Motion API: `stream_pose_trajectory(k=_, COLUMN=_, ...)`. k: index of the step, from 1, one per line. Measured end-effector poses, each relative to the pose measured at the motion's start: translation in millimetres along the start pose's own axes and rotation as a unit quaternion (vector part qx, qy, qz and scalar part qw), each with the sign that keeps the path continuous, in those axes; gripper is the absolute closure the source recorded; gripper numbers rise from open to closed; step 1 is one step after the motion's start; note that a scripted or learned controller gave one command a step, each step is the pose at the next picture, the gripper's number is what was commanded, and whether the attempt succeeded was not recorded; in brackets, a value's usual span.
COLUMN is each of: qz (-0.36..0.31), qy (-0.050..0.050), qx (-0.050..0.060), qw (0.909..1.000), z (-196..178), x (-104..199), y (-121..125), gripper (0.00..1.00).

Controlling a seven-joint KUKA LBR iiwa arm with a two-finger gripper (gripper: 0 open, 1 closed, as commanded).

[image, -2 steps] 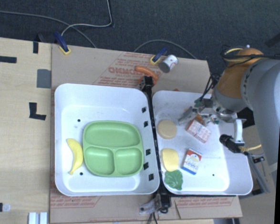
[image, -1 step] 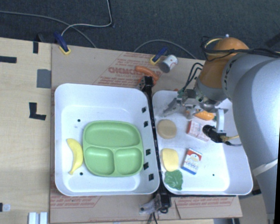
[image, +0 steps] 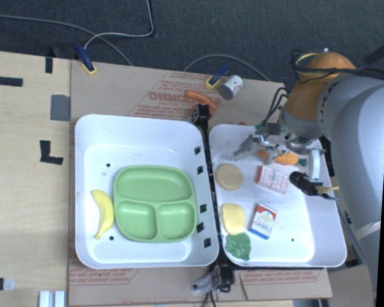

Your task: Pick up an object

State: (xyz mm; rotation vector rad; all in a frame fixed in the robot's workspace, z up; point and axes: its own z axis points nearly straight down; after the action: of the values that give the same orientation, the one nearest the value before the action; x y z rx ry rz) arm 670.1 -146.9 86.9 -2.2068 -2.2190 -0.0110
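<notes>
A brown cardboard sheet with red print (image: 163,98) lies on the pale wooden worktop (image: 19,190) and carries both bins. A blue-and-yellow clamp (image: 86,60) grips the far left corner of the cardboard.

The left shallow white bin (image: 91,136) holds a yellow banana (image: 102,212) lying along its left side. Just beside the banana, a green three-compartment plastic plate (image: 154,203) takes up the middle of the bin floor.

Behind the place where the two bins meet lies an orange handle-like piece (image: 202,98). Close by are a second blue-and-yellow clamp (image: 217,76) and a small grey cylinder (image: 231,87).

In the right shallow white bin (image: 316,253), three things sit near the left wall. A round tan disc (image: 229,177) is farthest back, with a yellow rounded block (image: 233,218) nearer the front. A green leafy piece (image: 238,246) sits just beside the block, in the near left corner.

To their right, a small red, white and blue box (image: 263,221) lies flat. A pink-and-white patterned packet (image: 271,179) lies behind it.

The claw (image: 255,144) hangs low over the far part of this bin, behind the disc and the packet. Whether it is apart or together cannot be told. A small orange piece (image: 285,159) lies just to its right, close to the packet's far edge.

The grey arm (image: 358,128) reaches in from the right edge.
</notes>
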Motion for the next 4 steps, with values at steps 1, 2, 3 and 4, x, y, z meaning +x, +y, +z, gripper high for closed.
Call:
stream_pose_trajectory(k=1, qz=0.002, qy=-0.008, qx=-0.002, qw=1.0, z=-48.2, x=-41.8, y=-3.8, gripper=0.0)
stream_pose_trajectory(k=2, qz=0.002, qy=-0.007, qx=-0.003, qw=1.0, z=0.7, x=6.2, y=-0.9, gripper=0.0)
stream_pose_trajectory(k=3, qz=0.003, qy=-0.008, qx=-0.004, qw=1.0, z=-0.3, x=-21.0, y=-30.3, gripper=0.0)
stream_pose_trajectory(k=4, qz=0.003, qy=-0.008, qx=-0.004, qw=1.0, z=-0.2, x=-27.5, y=-107.2, gripper=0.0)
